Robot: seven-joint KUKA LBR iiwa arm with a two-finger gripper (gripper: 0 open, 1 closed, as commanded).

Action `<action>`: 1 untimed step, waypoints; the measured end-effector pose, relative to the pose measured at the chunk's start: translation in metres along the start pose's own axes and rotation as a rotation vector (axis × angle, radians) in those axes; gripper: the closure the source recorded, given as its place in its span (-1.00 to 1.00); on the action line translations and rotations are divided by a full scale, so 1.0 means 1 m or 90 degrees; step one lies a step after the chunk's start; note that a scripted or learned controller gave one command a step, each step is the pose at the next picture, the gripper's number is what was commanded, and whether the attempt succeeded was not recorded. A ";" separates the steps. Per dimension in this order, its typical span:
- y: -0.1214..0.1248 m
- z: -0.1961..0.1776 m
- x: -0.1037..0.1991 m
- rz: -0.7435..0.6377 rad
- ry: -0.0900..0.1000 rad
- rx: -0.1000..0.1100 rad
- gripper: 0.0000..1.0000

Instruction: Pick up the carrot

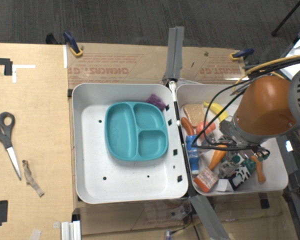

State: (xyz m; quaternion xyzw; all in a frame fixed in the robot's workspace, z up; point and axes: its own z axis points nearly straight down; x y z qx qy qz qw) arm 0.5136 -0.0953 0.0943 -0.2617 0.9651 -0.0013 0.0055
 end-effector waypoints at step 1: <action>-0.050 0.001 -0.047 -0.121 0.002 -0.002 -1.00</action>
